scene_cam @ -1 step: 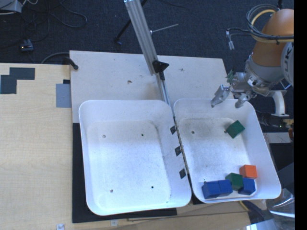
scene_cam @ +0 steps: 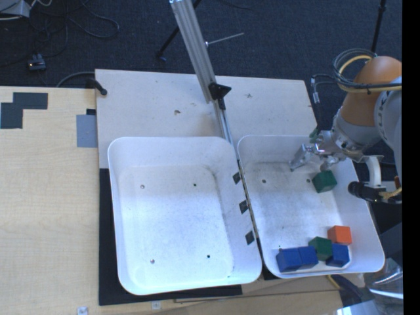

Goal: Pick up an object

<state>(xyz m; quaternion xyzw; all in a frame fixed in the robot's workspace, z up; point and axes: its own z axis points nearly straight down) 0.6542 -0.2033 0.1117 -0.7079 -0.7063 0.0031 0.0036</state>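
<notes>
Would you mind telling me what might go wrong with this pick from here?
The green block sits beside the hand, not clearly between its fingers, so the grasp may miss. It also lies near the right bin wall, so a nudge could push it against the rim.

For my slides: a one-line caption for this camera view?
KUKA arm's gripper over the right bin, beside a green block; four more blocks clustered at its near corner.

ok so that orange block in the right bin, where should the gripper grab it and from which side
Probably straight from above, jaws closing on the orange block's two freest side faces. It looks boxy and sits in the near right corner of the right bin, with a blue block and green block crowding its near side, so a side approach seems blocked.
</notes>
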